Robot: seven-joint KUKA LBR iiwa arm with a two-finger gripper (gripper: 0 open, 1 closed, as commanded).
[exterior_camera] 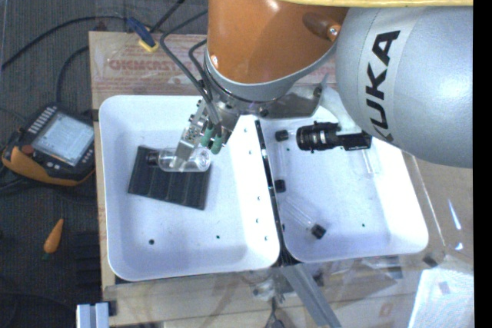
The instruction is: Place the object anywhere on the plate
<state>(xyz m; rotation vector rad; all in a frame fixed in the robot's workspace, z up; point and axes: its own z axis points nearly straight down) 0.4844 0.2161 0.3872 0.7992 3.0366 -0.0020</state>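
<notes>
One clear object (191,160) lies on the upper edge of the dark plate (171,179) in the left bin (123,242), with the hand (201,142) at its one o'clock; whether the hand pinches it cannot be told. Lifting away could drag it off the plate.
</notes>
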